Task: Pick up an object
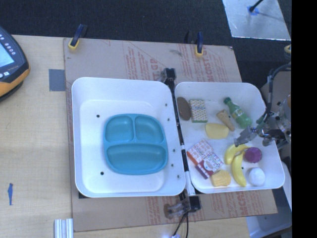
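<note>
The right white bin (pixel 257 92) holds several small items. Among them are a green bottle (pixel 237 112), a tan piece (pixel 225 119), a pale yellow wedge (pixel 216 130), a brown oval (pixel 184 108) and a green-and-white packet (pixel 198 110). Toward the front lie a red-and-white packet (pixel 204 157), two bananas (pixel 236 161), a purple ball (pixel 253 154), a white ball (pixel 256 176) and a yellow block (pixel 221 178). My gripper (pixel 255 138) hangs open at the bin's right side, just above the bananas and the purple ball. No item sits between its fingers (pixel 242 137).
The left white bin (pixel 84 95) holds a blue divided plate (pixel 134 144). Clamps join the bins at the middle wall (pixel 169 75). A yellow-and-black device (pixel 9 61) lies at the far left of the bench. Blue and yellow clips (pixel 198 43) pin the cardboard's back edge.
</note>
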Controlling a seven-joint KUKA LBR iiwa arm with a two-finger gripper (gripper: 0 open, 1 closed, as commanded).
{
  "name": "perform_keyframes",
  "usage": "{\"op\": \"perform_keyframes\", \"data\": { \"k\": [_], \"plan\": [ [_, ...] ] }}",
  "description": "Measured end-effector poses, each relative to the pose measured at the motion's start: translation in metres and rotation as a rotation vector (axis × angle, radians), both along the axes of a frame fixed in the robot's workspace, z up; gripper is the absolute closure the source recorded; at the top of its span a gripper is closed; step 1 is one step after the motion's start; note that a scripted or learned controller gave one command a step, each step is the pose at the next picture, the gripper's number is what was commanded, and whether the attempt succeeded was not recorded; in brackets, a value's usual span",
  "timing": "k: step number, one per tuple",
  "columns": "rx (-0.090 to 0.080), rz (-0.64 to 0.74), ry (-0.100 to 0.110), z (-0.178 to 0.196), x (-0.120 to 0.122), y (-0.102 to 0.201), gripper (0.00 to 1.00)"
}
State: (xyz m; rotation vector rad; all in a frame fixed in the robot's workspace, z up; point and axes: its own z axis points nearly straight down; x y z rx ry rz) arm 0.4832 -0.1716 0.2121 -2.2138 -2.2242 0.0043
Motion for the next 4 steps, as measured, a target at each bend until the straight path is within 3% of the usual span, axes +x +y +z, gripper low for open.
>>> {"op": "perform_keyframes", "data": {
  "k": [1,2,3,4],
  "plan": [
    [-0.001,0.004,-0.004,-0.125,0.013,0.0,0.0],
    [-0.004,0.002,-0.007,-0.107,0.014,-0.004,1.0],
    [-0.002,0.007,-0.006,-0.119,0.049,0.053,1.0],
    [0.002,0.006,-0.008,-0.015,0.056,0.134,1.0]
  ]
}}
